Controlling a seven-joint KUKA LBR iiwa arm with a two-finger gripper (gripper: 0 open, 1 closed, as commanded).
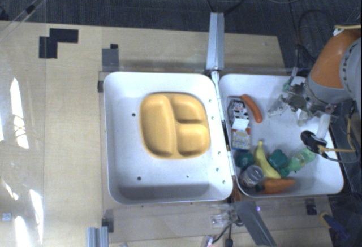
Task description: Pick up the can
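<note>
The can stands upright with its silver top showing, in the front left corner of the right bin. It is wedged between a banana, a carrot and a dark teal object. My gripper hangs over the back right part of that bin, well away from the can, below the arm's orange band. Nothing is visibly held in it.
A hot dog and a printed packet lie along the right bin's left side. Green items and a small green bottle sit beside the banana. The left bin holds a yellow divided tray.
</note>
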